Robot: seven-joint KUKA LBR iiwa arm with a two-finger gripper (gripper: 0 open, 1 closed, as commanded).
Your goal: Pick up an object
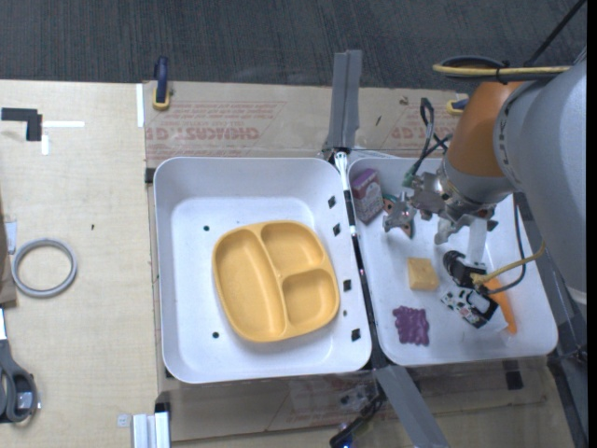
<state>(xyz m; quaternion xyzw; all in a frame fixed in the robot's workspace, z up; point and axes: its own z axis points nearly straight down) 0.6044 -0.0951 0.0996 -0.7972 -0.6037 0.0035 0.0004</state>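
Block, tan (422, 273), right bin (466, 340): just toward worktop's front edge from end effector (399, 218); grip state cannot be told.

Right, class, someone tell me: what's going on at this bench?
A grey robot arm with an orange band reaches into the right white bin, its gripper beside a small purple box. A tan block, a bumpy purple cluster and an orange stick lie loose there. The left white bin holds a yellow divided plate. Nothing visibly sits in the gripper.
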